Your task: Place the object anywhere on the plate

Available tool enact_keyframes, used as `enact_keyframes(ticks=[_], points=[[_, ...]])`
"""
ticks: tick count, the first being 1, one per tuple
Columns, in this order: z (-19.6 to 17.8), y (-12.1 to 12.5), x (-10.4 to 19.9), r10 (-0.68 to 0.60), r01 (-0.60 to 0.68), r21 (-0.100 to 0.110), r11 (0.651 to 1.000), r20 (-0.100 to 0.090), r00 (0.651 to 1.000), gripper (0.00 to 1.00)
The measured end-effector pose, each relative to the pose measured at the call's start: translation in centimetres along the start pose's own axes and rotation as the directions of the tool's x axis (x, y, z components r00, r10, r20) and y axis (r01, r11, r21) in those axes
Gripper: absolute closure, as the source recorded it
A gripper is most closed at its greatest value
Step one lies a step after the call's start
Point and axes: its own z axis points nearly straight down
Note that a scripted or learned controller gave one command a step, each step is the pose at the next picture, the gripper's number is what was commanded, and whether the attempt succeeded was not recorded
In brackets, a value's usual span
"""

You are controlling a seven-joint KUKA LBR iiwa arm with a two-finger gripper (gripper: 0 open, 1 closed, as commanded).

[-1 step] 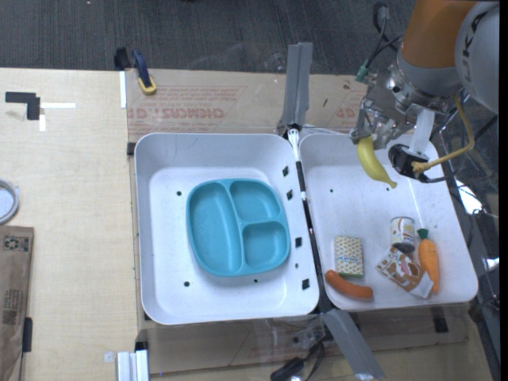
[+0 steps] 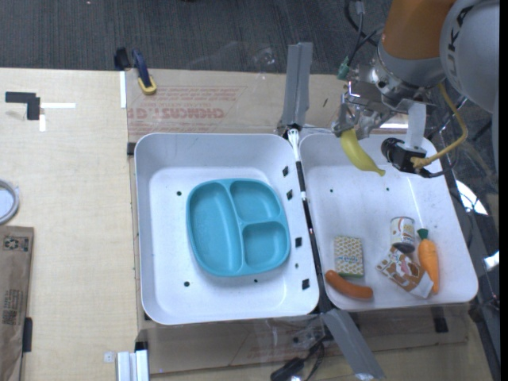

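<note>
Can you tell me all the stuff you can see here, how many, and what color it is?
plate: one, blue, three compartments, in the left bin
left bin: one, white, left half of the bench
right bin: one, white, beside the left bin
banana: one, yellow, hanging from the gripper above the far end of the right bin
carrot: one, orange with green top, right side of the right bin
sausage: one, orange-red, near edge of the right bin
small box: one, tan patterned, just above the sausage
packets: two or so, white and brown, next to the carrot
tape roll: one, pale, bench's left edge
gripper: one, grey metal, pinching the banana's top
arm: one, grey with orange band, top right
</note>
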Motion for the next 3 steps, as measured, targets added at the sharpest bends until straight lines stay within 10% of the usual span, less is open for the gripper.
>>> enact_keyframes(ticks=[2,3], points=[[9.1,-7.2,9.1,-0.208,0.208,0.004,0.978,0.0,0.978,1.0],[9.1,-7.1,9.0,-0.208,0.208,0.003,0.978,0.0,0.978,0.0]])
